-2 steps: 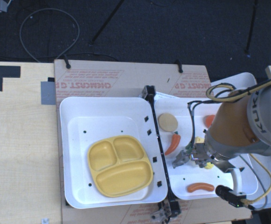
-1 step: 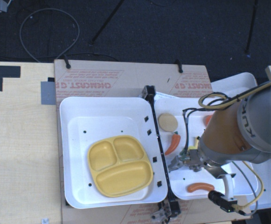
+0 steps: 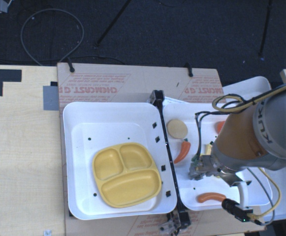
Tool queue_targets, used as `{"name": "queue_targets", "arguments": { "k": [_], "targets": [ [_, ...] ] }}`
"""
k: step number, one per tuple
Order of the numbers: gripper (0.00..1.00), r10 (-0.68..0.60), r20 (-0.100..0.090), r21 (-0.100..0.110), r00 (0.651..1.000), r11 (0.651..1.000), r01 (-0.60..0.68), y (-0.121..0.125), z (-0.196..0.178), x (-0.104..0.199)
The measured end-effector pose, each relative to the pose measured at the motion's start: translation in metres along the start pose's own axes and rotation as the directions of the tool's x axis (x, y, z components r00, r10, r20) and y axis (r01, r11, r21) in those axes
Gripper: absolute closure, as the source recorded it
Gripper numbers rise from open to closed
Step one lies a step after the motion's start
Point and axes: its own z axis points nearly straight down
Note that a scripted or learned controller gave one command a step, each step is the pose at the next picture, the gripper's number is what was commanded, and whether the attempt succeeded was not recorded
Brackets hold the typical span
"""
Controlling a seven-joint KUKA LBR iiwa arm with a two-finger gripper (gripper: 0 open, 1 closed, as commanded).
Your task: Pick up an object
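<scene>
The arm [image 3: 251,136] reaches over the right bin [image 3: 184,203], and whether the gripper [image 3: 200,169] is open or closed cannot be told. Just left of the gripper lies the carrot [image 3: 182,151], its long axis tilted, green end up toward a tan disc [image 3: 177,129]. Below the gripper, a sausage [image 3: 210,197] lies nearly level. Farther left of the gripper, the left bin [image 3: 79,132] holds 1 yellow tray [image 3: 127,174] with 3 compartments.
</scene>
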Motion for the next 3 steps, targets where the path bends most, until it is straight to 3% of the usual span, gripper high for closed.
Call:
{"name": "queue_targets", "arguments": {
  "k": [2, 3],
  "targets": [
    [1.00, -0.006, 0.001, -0.002, 1.000, 1.000, 0.006, 0.002, -0.098, 0.011],
    [1.00, -0.006, 0.001, 0.000, 1.000, 1.000, 0.006, 0.003, -0.108, 0.010]
  ]
}}
